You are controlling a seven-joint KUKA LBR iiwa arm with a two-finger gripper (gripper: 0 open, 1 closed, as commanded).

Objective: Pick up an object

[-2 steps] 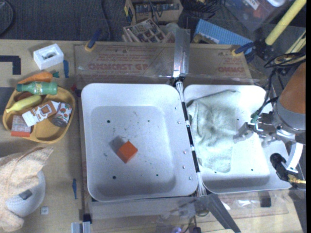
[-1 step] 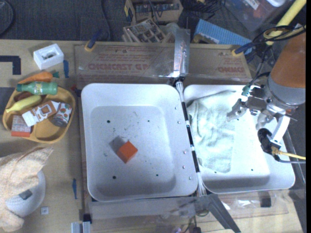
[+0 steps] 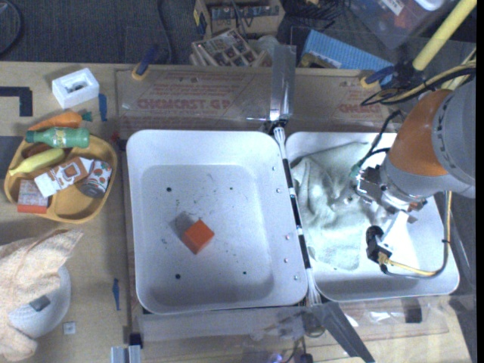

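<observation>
On the far left a yellow bowl (image 3: 64, 216) sat at the bench's edge, heaped with toy food, a banana (image 3: 34, 159) and a green bottle (image 3: 60, 137) among it, and its place well apart from both bins suggested spare stock parked out of the arm's way. Below it lay a loose beige cloth (image 3: 34, 259), and above it a small white box (image 3: 76, 87). The left bin (image 3: 151, 165) held one orange cube (image 3: 200, 236) lying flat near the middle of its floor, clear of every wall (an easy thing to come down on, I judged, with room on all sides). The right bin (image 3: 423, 278) held a crumpled pale towel (image 3: 325, 195), bunched towards its left and back. The arm (image 3: 446, 142) reached in over this bin with its wrist bent down, so that the gripper (image 3: 367, 191) hung at the towel's right edge. That placing suggested the towel, not the cube, was the thing being tried for. The wrist hid the tip, so whether the gripper was clenched, released or grasping towel could not be told, nor whether it touched the fabric. The bench (image 3: 45, 70) was bare pale wood, the bin floors white and speckled with small dark marks. Behind the bins stood a clear panel (image 3: 189, 100) with red lettering, and beyond it a dark floor crowded with boxes and cables.
</observation>
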